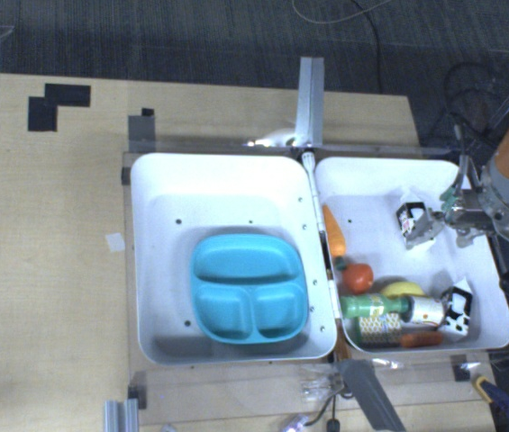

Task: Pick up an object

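Near edge of the right-hand shallow white bin (389, 180): I see a tight cluster along the front wall. A green-and-white plastic bottle lying on its side (391, 309) sits against a mesh-patterned grey item with a red strip (396, 332) just in front of it, a yellow rounded fruit-shaped piece (403, 289) touching it behind, a red tomato-shaped toy (357, 278) at its cap end, and a small black-and-white patterned toy (457, 305) toward the front right corner. Risk here, as I judge it: any grab into this pile could catch two things at once or wedge a finger against the bin wall. An orange carrot-shaped toy (332, 230) lies hard along the left wall, so a descent there could strike the divider. Farther back, the two-finger gripper (419, 222) hangs over the bin's middle right, near the right wall; I cannot tell whether the fingers are apart or together, and nothing is visibly between them. It stands well apart from the cluster, so closing here would likely take air. The left bin (159, 187) holds a light-blue sectioned plastic tray (249, 286) near its front edge, flat and wide, probably too broad to pinch.
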You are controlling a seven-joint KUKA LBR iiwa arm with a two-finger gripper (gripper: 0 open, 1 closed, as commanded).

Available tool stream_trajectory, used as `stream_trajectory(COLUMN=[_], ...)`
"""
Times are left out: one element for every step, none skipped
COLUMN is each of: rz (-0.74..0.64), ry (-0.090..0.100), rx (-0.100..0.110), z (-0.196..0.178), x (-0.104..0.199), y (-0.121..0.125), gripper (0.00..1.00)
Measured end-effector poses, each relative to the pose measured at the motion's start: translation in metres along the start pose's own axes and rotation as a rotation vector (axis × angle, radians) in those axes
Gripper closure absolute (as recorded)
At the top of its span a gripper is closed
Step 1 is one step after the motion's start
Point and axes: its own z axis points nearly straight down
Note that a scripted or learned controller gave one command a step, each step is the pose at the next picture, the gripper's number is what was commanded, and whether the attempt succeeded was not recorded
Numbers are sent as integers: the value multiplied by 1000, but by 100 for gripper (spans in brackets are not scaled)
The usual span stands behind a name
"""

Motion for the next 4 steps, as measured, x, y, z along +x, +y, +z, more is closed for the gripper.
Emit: stream_trajectory(rz=[2, -39, -71, -73], ry=[0, -1, -2, -1], rx=[0, -1, -10, -13], z=[46, 105, 149, 139], x=[-41, -51, -69, -68], y=[56, 97, 93, 94], gripper=[0, 0, 0, 100])
